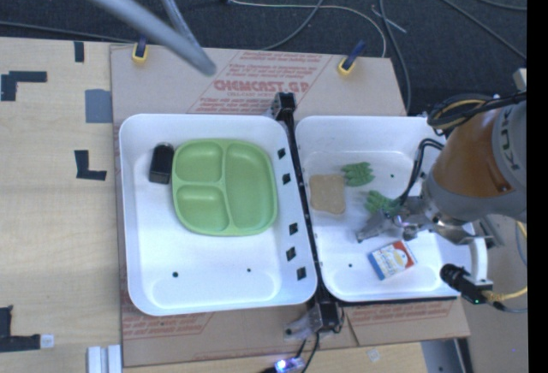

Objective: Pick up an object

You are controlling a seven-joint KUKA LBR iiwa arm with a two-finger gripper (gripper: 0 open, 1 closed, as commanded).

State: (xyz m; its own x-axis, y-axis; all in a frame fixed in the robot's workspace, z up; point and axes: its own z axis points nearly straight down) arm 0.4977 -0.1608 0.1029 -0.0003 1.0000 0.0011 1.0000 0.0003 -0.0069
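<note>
The tool (377, 230) is low in the right bin (342, 130), its fingers narrow, holding nothing visible. It is just beside a green object (377, 202), between a tan block (328, 193) and a small box (391, 260).

fingers (370, 232) low in right bin (342, 133), beside green toy (378, 202).

Smooth, shiny white plastic on both bins (137, 277). Green plate (225, 187) of smooth plastic too, a bit glossy. Brown cardboard sheet (257, 80) under the bins, matt, with red print. Pale wood look on the bench (51, 226) (flat and dull). Tan square (328, 193) rough and soft like a sponge. Small box (391, 260) of printed paper. Grey metal on the hand (381, 227), slightly shiny.
</note>
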